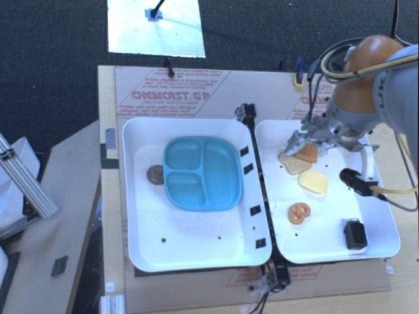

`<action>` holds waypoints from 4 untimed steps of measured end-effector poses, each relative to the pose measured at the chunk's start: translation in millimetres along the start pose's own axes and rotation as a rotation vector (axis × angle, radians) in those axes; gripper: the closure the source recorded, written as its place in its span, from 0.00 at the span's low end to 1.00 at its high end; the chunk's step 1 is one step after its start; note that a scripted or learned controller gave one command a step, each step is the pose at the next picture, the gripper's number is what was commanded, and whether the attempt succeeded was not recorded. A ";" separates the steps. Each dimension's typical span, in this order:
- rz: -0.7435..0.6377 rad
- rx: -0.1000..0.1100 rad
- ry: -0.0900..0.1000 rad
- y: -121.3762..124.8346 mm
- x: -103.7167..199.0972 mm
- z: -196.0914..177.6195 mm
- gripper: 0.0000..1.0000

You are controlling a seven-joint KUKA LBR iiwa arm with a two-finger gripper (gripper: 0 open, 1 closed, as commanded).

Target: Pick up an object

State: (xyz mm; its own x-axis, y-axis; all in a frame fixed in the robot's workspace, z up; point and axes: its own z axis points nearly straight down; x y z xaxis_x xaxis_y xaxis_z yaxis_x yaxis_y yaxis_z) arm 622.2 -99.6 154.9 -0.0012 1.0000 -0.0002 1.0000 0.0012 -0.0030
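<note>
In the right bin (376, 241) lie an orange cracker-like piece (307, 154), a tan bread slice (292, 164) partly under it, a pale yellow piece (313, 182), a small pretzel (299, 212) and a black block (354, 234). My gripper (306, 140) reaches in from the right and hangs low over the back of this bin, right above the orange piece and the tan slice. The gripper's body hides the far edge of the orange piece.
The left bin (141, 241) bears a blue divided plate (200, 173) and a small brown disc (155, 174) beside its left rim. A black divider with clips (255, 175) runs between the bins. A black cable plug (357, 180) hangs from the arm over the right bin.
</note>
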 end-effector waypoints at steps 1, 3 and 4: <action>0.000 -0.003 0.000 9.5 -3.6 47.4 0.00; -0.003 -0.009 -0.001 7.2 0.6 -14.1 1.00; -0.004 -0.009 0.000 4.2 5.3 -60.3 1.00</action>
State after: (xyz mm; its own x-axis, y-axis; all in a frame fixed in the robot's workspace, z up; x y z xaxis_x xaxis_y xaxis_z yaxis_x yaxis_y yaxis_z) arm 626.6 -94.3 215.2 -0.0052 1.0000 -0.0006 1.0000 0.0052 0.0061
